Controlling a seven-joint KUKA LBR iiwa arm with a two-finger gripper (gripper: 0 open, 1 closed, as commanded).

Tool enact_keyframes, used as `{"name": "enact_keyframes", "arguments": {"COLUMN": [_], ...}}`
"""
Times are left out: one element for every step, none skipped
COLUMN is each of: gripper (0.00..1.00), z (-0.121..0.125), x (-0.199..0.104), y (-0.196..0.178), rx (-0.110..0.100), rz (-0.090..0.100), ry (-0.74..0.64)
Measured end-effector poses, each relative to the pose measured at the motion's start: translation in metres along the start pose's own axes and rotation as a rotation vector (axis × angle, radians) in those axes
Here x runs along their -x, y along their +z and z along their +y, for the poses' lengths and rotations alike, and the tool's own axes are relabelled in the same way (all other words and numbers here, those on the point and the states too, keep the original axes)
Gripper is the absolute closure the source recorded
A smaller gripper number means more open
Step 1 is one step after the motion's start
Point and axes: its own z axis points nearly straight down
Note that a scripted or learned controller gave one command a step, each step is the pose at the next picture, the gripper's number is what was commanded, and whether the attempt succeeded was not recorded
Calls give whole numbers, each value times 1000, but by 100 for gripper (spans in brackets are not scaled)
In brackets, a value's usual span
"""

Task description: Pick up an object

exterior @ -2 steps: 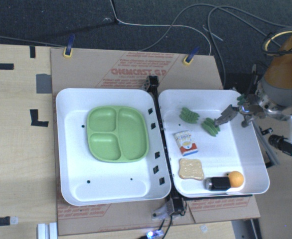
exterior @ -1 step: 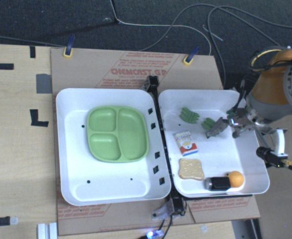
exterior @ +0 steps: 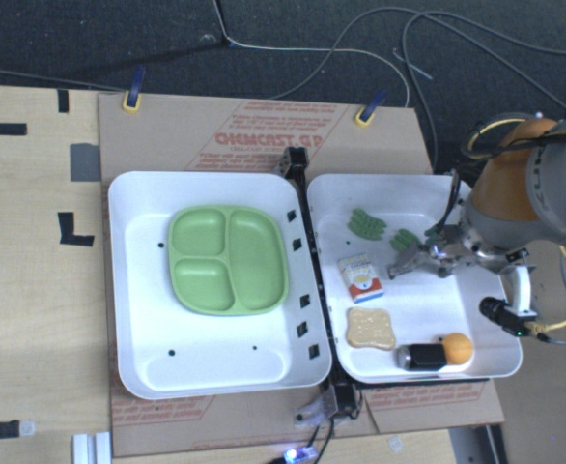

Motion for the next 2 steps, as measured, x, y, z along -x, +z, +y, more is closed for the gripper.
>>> {"name": "enact_keyframes", "arguments": {"gripper": [0, 100], "z": [1, 2], "x": [0, 1], "y": [3, -8], "rx": [3, 8], "rz": [-1, -4], "ry": [0, 0]}}
